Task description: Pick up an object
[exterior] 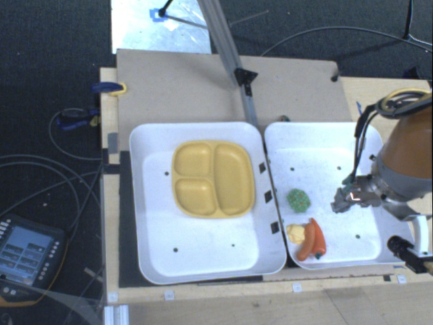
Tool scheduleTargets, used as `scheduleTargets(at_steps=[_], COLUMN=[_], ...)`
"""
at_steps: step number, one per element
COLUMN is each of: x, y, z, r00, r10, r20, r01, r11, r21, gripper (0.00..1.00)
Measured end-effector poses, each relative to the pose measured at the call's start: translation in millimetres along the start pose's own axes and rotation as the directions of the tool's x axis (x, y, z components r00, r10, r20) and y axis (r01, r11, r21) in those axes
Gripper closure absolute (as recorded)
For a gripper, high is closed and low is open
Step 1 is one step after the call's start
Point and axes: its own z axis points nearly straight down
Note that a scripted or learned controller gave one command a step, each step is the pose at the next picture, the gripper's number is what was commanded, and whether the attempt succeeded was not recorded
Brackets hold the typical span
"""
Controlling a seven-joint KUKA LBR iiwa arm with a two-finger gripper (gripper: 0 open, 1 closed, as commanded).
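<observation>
A grey KUKA arm with an orange band (408,147) above its wrist reaches in from the right and hangs its dark two-finger gripper (349,200) over the right-hand shallow white plastic bin (318,144). The view does not make plain whether the tool is spread or pressed together, and nothing can be seen caught in it.

Just to the gripper's left, on the bin floor, lies a small bumpy green broccoli-like toy (298,199), apart from the tool. Below and to the left of the gripper, near the bin's front edge, rests an orange carrot-shaped toy (312,240), lying at a slant; a small pale yellow lumpy toy (295,233) sits against the carrot's left side, the two touching or very nearly so. These three pieces cluster in the front left part of the bin, on the side away from the arm.

Well to the gripper's left, across the seam where the two bins meet, the left-hand shallow white plastic bin (152,249) carries a yellow plastic plate with three compartments (213,179), set toward the bin's back half.

Black cables (362,137) loop down from the arm above the gripper. Farther behind the tool, a slanted grey metal pole (223,32) crosses the tan bench top (183,87). Far off to the left, on the dark carpet, a handheld control pendant with a lit screen (24,252) lies among loose cables.
</observation>
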Motion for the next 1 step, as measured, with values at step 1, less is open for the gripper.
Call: scheduleTargets(at_steps=[1], x=[-0.5], y=[3.0], z=[-53.7], r00=[1.0], r10=[-0.001], r20=[0.0], r01=[0.001], r11=[1.0], r21=[0.0], gripper=[1.0])
